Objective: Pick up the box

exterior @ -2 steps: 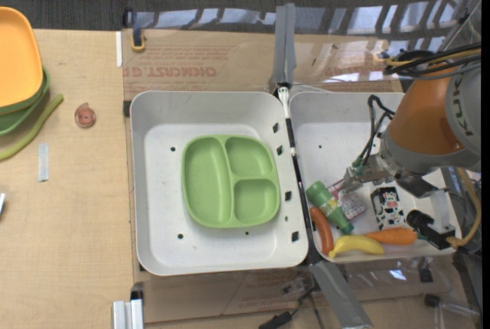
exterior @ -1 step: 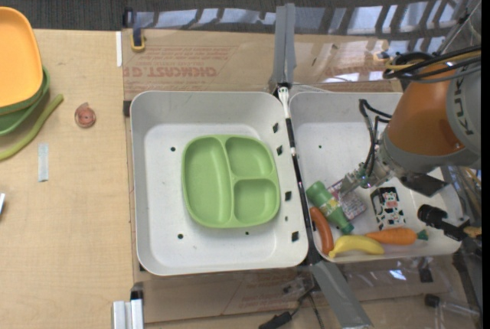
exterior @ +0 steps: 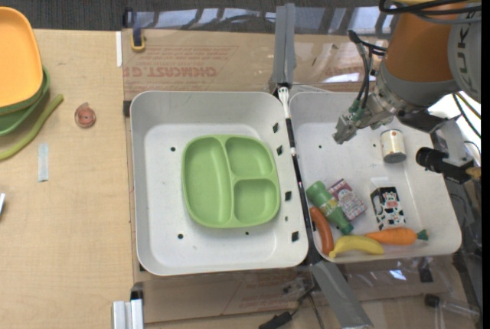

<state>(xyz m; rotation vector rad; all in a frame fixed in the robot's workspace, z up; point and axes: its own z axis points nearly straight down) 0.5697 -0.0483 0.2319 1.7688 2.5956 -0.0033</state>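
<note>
— Box (exterior: 387, 206) is that little carton with the black-and-white cow pattern, yes? It lies flat in the right bin (exterior: 321, 112), toward the near right side, just above the carrot (exterior: 396, 236).

— That's the one. Its long axis runs roughly away from us, tilted only a touch, with the dark end at the far side.

— How do you reckon it handles?

— Light, I'd guess. Thin card, so stiff enough along the edges but easy to crush if squeezed hard on the broad face. Printed surface may be a bit slick.

— So where would you grab it?

— Across the short width, fingers on the two long sides, near the middle. There's bare bin floor left and right of it, though the carrot and banana (exterior: 355, 245) crowd the near end.

— And the gripper (exterior: 346, 126)?

— Hanging over the far part of the same bin, well apart from the carton, nearer the small cylinder (exterior: 393, 145). From here I can't tell whether it's spread or closed; nothing looks caught in it.

— The patterned packet (exterior: 348, 200) beside the green bottle (exterior: 330, 205)?

— Separate thing, left of the carton, not touching.
</note>
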